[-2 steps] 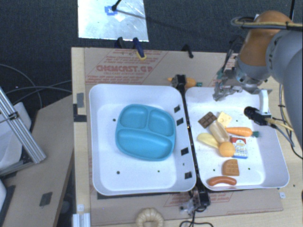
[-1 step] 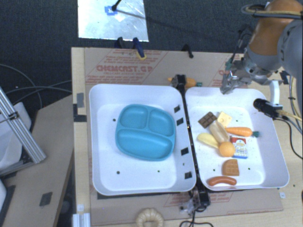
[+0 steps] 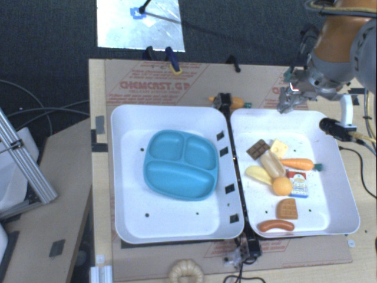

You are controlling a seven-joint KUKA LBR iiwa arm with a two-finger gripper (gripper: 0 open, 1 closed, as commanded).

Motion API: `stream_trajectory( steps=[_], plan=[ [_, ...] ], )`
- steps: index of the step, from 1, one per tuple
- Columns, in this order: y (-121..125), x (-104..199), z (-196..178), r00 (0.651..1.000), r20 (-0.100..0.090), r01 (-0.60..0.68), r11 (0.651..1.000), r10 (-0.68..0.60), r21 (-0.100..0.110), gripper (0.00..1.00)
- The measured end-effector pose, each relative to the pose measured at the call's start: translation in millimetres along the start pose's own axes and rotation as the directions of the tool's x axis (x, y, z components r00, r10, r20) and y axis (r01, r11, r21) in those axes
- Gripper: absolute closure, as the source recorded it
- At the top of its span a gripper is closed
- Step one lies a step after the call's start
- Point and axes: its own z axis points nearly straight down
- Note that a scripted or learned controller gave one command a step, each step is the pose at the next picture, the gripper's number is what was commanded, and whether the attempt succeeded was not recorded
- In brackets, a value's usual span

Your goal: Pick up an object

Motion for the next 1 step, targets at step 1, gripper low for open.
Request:
stream_trajectory(
  steps=[1],
  plan=[
    [-30.1, 45.2, -10.7, 1.0, -0.002, 0.004, 1.0, -0.004, 0.003, 1.0]
  ],
)
